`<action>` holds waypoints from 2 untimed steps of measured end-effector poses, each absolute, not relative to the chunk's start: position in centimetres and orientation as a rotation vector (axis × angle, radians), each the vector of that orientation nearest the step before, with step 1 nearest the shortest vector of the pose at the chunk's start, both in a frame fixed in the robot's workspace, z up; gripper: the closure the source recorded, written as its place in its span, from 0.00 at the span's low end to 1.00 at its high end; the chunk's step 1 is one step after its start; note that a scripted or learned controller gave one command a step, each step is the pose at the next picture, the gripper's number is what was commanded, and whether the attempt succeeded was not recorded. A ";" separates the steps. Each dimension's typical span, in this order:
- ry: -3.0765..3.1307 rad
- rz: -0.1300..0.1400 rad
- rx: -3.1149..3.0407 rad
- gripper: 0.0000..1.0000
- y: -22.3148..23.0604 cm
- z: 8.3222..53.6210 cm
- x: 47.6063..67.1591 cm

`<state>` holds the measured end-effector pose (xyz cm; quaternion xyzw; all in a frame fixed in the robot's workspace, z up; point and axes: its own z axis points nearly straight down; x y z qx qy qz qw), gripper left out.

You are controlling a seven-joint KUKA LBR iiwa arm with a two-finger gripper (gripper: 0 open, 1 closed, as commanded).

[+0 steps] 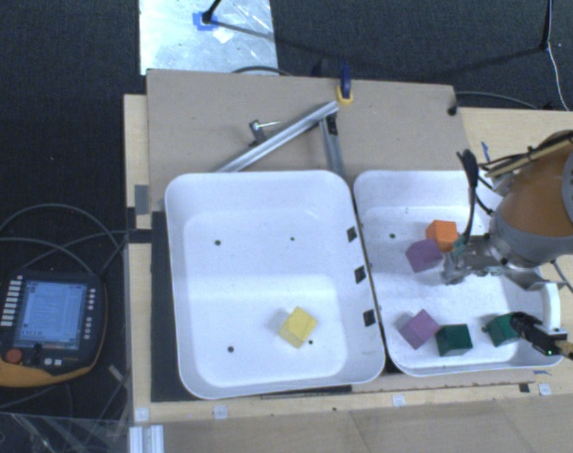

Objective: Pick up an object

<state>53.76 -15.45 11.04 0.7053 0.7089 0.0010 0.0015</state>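
My gripper (pixel 458 265) hangs low in the right bin (pixel 390 201), just right of a purple block (pixel 423 254) and below an orange block (pixel 443 233). Nothing shows between it and the bin floor. A second purple block (pixel 419 328) lies near the bin's front, with a dark green block (pixel 453 339) beside it and another green block (pixel 501 328) further right. A yellow block (pixel 297 327) sits alone in the left bin (pixel 201 206), toward its front.
A metal bar (pixel 281 136) lies on the brown board behind the bins. A teach pendant (pixel 42 324) with cables rests on the floor to the left. The arm's orange band (pixel 541 196) looms over the right bin's right side.
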 end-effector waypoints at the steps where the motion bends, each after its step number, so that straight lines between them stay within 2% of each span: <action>1: 2.224 0.005 2.211 1.00 -14.6 16.0 53.6; 2: 2.222 0.005 2.211 1.00 -15.4 20.7 53.6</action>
